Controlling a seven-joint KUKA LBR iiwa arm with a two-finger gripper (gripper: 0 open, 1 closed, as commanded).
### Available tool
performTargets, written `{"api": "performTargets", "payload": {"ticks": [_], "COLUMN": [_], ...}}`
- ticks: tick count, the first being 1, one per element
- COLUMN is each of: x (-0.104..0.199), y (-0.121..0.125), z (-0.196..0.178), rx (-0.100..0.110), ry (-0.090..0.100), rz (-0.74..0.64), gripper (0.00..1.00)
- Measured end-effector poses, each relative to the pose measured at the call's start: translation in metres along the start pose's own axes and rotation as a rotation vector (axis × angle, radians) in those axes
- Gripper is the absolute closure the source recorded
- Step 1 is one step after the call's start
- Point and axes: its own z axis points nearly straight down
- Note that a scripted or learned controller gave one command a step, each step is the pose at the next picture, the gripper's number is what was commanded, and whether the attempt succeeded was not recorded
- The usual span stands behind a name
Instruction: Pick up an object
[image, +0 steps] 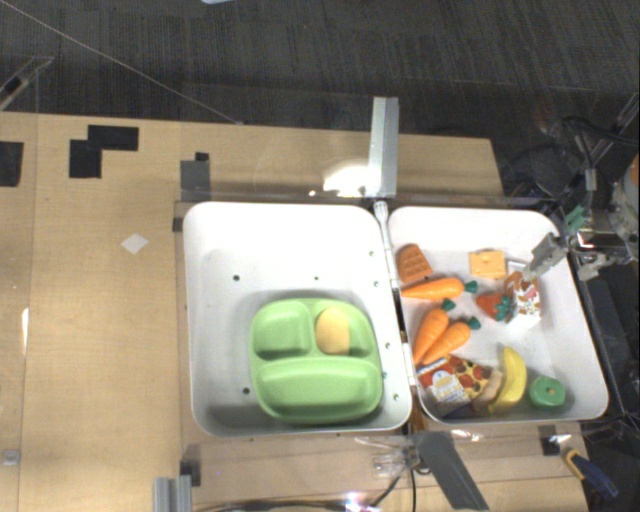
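- The jaws hang over the top right corner of the right bin (592, 345). We cannot tell if they are open or closed.
- Nothing sits between the jaws that we can see, so we think no toy is picked yet.
- The closest thing is a small red and white toy (526, 298). It lies just below the jaws and a bit to their left.
- It looks like light play food. It is lumpy and small, so it could slip or roll away. We would pinch it across its middle.
- A red toy (490, 305) touches it on the side away from the jaws. That one might get bumped.
- A flat yellow square (487, 263) lies near the jaws, to their left. It is thin and low, so it looks hard to take hold of.
- Three carrots (432, 289) lie farther out from the jaws. They look stiff and smooth. We would hold one across its fat part.
- A banana (513, 376) and a green ring (547, 392) lie well below the jaws.
- The green plate (300, 390) with a yellow ball (333, 330) is far off in the left bin (215, 300).
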Motion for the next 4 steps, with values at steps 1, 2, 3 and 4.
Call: {"api": "performTargets", "payload": {"ticks": [1,2,3,4], "x": [0.003,-0.021,0.021,0.0], "y": [0.021,0.035,0.08,0.066], "z": [0.119,0.159,0.17,0.17], "rx": [0.001,-0.037,-0.045,-0.051], "ry": [0.001,-0.012,-0.019,-0.009], "rz": [-0.001,0.019,0.087,0.036], "gripper": [0.0,0.0,0.0,0.0]}}
